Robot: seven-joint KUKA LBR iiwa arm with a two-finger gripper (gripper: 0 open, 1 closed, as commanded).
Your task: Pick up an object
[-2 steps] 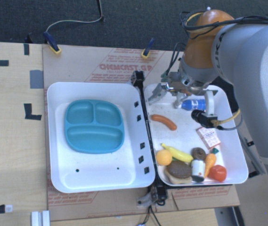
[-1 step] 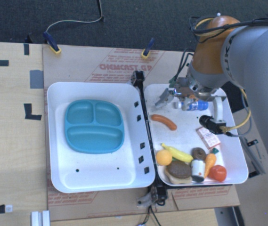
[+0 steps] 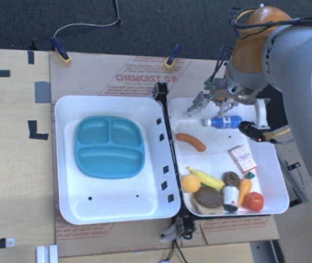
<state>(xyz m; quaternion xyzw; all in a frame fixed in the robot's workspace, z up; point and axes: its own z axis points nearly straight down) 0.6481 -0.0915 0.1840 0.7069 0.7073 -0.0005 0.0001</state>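
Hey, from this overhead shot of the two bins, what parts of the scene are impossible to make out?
- End effector in the camera view: too small and blurred to read how its fingers stand.
- Small packet: its print is too small to read.
- Toy pile in the right bin: the burger is partly covered by the banana and a white can.
- Arm: cut off by the right edge.

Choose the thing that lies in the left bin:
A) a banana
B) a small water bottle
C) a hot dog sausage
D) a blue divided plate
D: the blue divided plate lies in the left bin, while the food toys are in the right bin.
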